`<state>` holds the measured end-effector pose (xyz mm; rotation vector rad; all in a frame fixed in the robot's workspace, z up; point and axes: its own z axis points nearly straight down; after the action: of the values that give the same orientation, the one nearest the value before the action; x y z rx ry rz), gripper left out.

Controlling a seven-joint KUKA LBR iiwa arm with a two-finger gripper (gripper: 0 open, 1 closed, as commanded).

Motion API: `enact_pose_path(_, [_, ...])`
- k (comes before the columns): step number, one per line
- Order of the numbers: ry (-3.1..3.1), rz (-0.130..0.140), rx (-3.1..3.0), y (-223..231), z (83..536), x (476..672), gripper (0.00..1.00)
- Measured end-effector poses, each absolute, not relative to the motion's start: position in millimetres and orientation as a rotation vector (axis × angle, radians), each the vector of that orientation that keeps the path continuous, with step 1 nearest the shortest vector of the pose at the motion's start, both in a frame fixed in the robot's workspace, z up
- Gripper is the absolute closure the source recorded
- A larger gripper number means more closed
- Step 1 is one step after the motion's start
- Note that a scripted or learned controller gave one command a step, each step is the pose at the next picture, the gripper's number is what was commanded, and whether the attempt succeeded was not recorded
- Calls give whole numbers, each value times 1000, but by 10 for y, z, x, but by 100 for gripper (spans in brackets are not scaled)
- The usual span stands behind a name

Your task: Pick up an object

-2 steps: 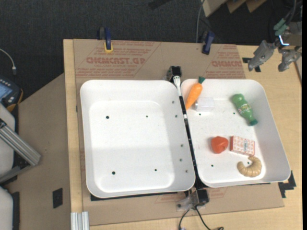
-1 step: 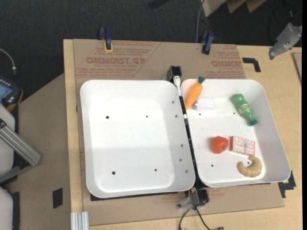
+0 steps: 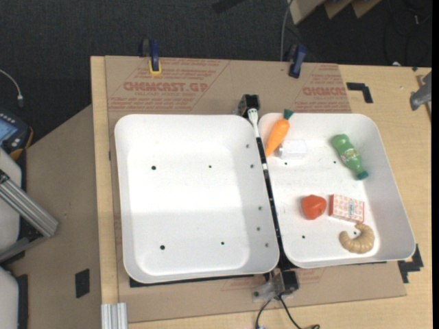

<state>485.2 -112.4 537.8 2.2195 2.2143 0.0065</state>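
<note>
From my screen I see the two white bins side by side on a brown board (image 3: 206,77), which is held at its far edge by two blue clamps (image 3: 152,52). Everything loose lies in the right bin (image 3: 392,184). An orange carrot (image 3: 277,135) with a green top lies tilted at the far left of that bin, close to the seam between the bins, and a small white block (image 3: 295,149) sits just beside it on the right. Further right, a green bottle (image 3: 349,155) lies on its side, slanting toward the right wall. Nearer to me, a red lump (image 3: 313,206) sits about mid-bin with a pink patterned box (image 3: 347,208) just beside it, and a curled tan piece (image 3: 359,240) lies near the bin's front rim, just below the box. The left bin (image 3: 125,184) shows its white floor with a few dark dots. A small grey part of the arm (image 3: 421,93) pokes in at the right edge, well apart from every object, and from that I cannot tell whether the gripper is spread or pressed together; none of the objects is lifted
</note>
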Motion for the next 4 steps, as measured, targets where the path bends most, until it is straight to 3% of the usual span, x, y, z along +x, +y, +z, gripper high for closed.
enact_pose_path(1, [2216, 6, 2214, -1114, 5466, 4885, 100])
enact_pose_path(2, [2235, -12, 2224, -633, 4279, 4784, 100])
enact_pose_path(3, [2230, -13, 2228, -356, 2996, 4783, 100])
enact_pose_path(4, [2219, 11, 2211, -189, 3605, 5567, 100])
